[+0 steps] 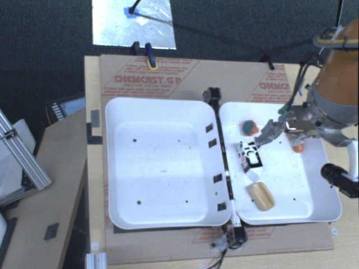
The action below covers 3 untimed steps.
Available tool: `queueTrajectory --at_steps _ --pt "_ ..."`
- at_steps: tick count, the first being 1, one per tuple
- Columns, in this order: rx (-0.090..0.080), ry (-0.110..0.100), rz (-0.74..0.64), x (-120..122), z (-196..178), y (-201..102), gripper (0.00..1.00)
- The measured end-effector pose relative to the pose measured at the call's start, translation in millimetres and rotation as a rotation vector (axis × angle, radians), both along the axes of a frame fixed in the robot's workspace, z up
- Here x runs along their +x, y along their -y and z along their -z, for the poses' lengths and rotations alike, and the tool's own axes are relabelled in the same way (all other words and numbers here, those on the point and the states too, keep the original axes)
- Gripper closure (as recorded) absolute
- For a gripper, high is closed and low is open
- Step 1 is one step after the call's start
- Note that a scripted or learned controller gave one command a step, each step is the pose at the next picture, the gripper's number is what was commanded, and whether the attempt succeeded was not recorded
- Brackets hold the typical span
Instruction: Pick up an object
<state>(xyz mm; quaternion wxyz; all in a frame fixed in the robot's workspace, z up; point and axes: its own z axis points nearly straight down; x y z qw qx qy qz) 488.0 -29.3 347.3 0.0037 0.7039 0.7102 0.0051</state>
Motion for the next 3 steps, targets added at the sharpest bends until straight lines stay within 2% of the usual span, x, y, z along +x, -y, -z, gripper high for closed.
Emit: queueTrajectory --at_steps 1,2,3 --pt "-0.001 0.006 0.001 0 -130 -24 0.00" --pt "-0.003 -0.005 0.000 0 -134 -22 1.00" --pt "-0.002 -0.009 0.000 82 -111 -72 1.00"
